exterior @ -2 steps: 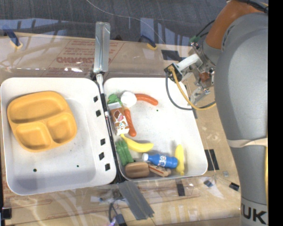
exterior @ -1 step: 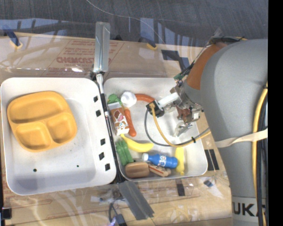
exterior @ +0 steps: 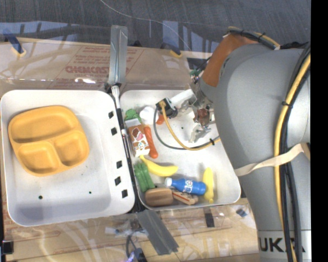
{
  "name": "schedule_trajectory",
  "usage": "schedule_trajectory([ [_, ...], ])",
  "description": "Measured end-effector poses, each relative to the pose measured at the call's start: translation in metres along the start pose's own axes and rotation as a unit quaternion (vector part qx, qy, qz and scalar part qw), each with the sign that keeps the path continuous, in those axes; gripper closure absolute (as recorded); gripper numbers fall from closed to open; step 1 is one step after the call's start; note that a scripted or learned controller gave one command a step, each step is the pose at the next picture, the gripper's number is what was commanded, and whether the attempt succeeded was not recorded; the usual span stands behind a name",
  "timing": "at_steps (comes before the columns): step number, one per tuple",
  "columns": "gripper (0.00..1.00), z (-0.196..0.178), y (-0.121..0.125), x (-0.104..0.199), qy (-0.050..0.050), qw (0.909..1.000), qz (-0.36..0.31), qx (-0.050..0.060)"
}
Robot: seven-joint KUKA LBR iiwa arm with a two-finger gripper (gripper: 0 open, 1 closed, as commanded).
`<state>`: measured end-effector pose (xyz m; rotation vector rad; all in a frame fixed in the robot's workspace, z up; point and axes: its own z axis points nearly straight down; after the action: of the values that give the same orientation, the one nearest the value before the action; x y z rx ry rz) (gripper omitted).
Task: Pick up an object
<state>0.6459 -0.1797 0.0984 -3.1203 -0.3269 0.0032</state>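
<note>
Right bin [exterior: 228, 171]: toy food piled along its left and near sides, namely a banana [exterior: 159, 168], blue bottle [exterior: 188, 186], hot dog [exterior: 184, 197], brown bun [exterior: 158, 196], green cucumber [exterior: 142, 176], carrot [exterior: 150, 141] and small carton [exterior: 138, 139]. Gripper [exterior: 202, 125] hangs over the bin's far right part, nothing seen held; jaw opening cannot be judged. Left bin [exterior: 71, 195]: yellow divided tray [exterior: 47, 139], far left.

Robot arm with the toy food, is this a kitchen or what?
Probably a robot test lab, not a kitchen. A grey KUKA arm reaches over two white bins on a bench, and the food, like the banana, looks like plastic toys.
</note>
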Motion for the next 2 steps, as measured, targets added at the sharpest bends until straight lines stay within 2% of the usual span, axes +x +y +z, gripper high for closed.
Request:
schedule_trajectory([
  [1,0.0,0.001,-0.064,-0.001,-0.001,1.0,-0.001,0.001],
  [2,0.0,0.007,-0.082,0.016,-0.001,1.0,-0.001,-0.001],
])
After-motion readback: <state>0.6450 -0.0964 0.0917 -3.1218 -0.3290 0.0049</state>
